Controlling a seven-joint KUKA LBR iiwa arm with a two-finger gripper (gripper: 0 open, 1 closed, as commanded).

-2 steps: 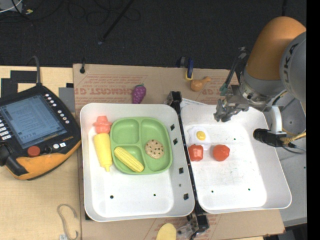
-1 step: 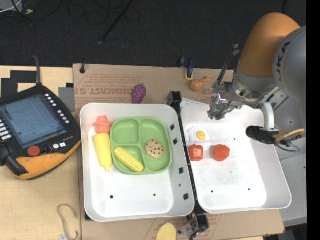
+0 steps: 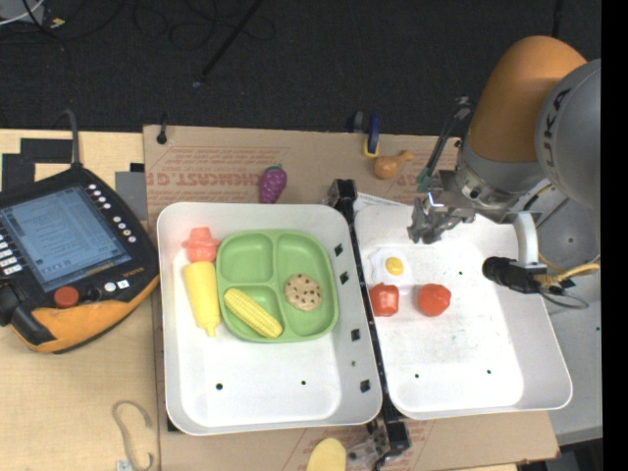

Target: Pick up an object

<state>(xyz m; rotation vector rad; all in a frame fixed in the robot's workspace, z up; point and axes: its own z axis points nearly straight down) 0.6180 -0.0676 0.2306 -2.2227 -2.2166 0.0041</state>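
Three toys, egg [image 3: 393, 266] among them, lie below the end effector [image 3: 429, 226], apparently a pick's start; grip state unclear.

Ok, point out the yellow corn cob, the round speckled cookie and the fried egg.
yellow corn cob [image 3: 253, 312], camera view, middle of the cob
round speckled cookie [image 3: 303, 291], camera view, its centre
fried egg [image 3: 393, 265], camera view, the yolk

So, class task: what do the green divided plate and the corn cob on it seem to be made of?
Green divided plate: probably moulded plastic, with a smooth, even colour and soft sheen on its ridges. Corn cob: likely toy plastic too, uniform bright yellow with regular moulded kernels, though rubber can't be ruled out.
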